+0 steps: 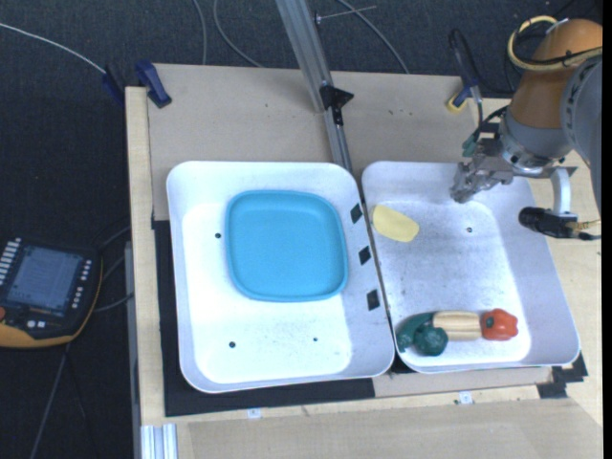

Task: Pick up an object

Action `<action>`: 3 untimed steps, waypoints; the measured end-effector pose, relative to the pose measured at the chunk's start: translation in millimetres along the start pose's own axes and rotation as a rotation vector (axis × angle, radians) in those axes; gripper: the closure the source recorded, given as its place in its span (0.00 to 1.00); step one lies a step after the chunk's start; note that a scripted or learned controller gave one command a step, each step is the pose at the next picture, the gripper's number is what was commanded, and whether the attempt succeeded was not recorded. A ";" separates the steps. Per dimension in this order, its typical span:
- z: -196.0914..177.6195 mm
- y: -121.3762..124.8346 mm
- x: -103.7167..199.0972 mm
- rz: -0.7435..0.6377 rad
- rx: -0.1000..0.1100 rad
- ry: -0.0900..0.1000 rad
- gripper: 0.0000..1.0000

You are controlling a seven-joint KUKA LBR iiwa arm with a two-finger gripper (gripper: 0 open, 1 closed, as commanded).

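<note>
Near the table's far right corner, my end effector hangs over the right bin's far edge; I cannot tell its grip state. A yellow piece lies toward that bin's far left. Along its near edge sit a green object, tan roll and red tomato. The left bin holds a blue plate.
</note>
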State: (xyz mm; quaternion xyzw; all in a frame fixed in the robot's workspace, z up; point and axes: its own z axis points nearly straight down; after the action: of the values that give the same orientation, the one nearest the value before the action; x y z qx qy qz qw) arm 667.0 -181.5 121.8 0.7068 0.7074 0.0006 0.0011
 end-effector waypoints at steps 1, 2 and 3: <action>-63.9 0.1 0.1 0.001 -0.004 -0.001 1.00; -107.4 -1.4 -0.3 0.000 -0.003 0.000 1.00; -160.1 -0.4 -0.4 0.000 -0.003 -0.001 1.00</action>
State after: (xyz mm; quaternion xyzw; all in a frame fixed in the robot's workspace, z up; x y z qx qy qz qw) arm 666.2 -181.8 281.9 0.7069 0.7073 0.0015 0.0025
